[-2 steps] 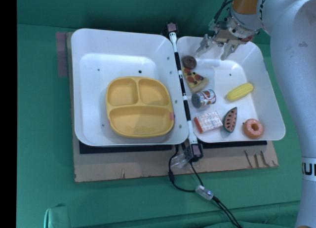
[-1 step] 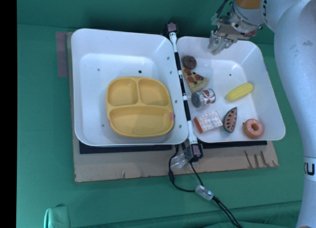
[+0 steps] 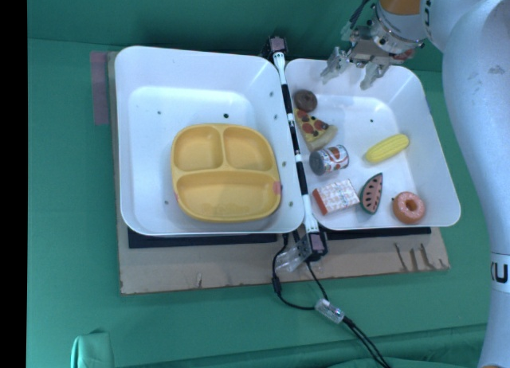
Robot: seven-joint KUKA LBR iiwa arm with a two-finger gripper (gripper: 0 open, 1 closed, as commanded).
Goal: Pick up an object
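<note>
- Corn cob is my pick for the task's object: it lies alone on bare floor in the right bin, below the gripper and a little to its right, well apart from it.
- Yellow divided plate sits in the left bin, far to the left of the fingers and lower in the view; it is no part of this grasp.
- Chocolate donut and pizza slice lie left of and below the fingers, close against the divider wall, which would crowd a grasp.
- Can and cracker packet lie further below the fingers, near one another; the watermelon slice and frosted donut lie below and to the right, at the near end of the bin.
- Fingers are spread apart with nothing between them, hanging over the far rim of the right bin.
- To do this step well, I judge the gripper should travel toward the near side until centred over the cob, turn so the fingers straddle its narrow width, not its length, descend with them spread, and close only once low beside it.
</note>
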